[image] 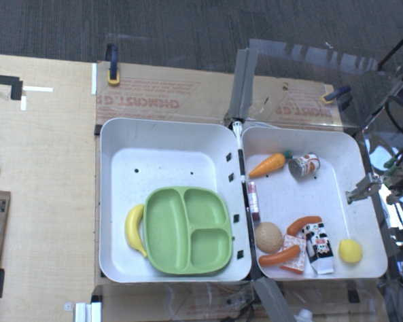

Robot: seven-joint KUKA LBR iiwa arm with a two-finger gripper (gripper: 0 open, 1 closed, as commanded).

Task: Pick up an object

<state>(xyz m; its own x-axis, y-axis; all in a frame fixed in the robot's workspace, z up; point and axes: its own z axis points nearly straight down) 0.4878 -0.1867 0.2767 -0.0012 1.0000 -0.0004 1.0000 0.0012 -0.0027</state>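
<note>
The left bin (pixel 118 186) holds a green divided plate (pixel 183 231) with a banana (pixel 135 229) lying against its left side. In the right bin (pixel 342 199) an orange carrot (pixel 266 165) and a small tipped can (pixel 303 164) lie at the back. A thin dark red tube (pixel 253 201) lies along the left wall. At the front are a beige round ball (pixel 268 236), two orange-red sausages (pixel 304 225) (pixel 279 255), a black-and-white packet (pixel 317 247) and a yellow lemon (pixel 350 251).
A grey post (pixel 243 84) stands behind the seam between the bins. Clamps (pixel 112 73) (pixel 336 96) hold the cardboard at the back. A metal bracket (pixel 363 190) reaches over the right bin's right rim. Cables and a grey bar (pixel 274 311) lie in front.
</note>
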